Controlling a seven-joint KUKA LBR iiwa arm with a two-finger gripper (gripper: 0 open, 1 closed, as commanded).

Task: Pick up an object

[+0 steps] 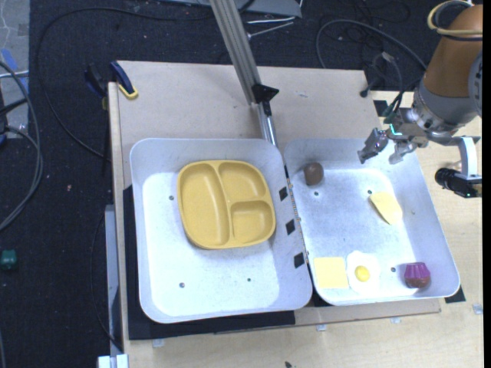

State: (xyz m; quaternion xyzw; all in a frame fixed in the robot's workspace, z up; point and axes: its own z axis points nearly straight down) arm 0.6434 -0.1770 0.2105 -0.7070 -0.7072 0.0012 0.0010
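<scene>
Two white bins, the left bin (153, 282) and the right bin (430, 228), sat on a tan bench (192, 98) over dark, cable-strewn floor (61, 52). The gripper (386, 149) hovered above the right bin's far edge, fingers apart, gripping nothing.

arm (453, 60): rounded orange band, grey segment below it
wrist: grey metal, small teal-lit spot at its side
gripper (381, 150): two thin grey metal fingers (368, 150), bare, unpadded look

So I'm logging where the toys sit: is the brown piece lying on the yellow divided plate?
No, the brown piece lies in the right bin, while the yellow divided plate sits in the left bin.
</scene>
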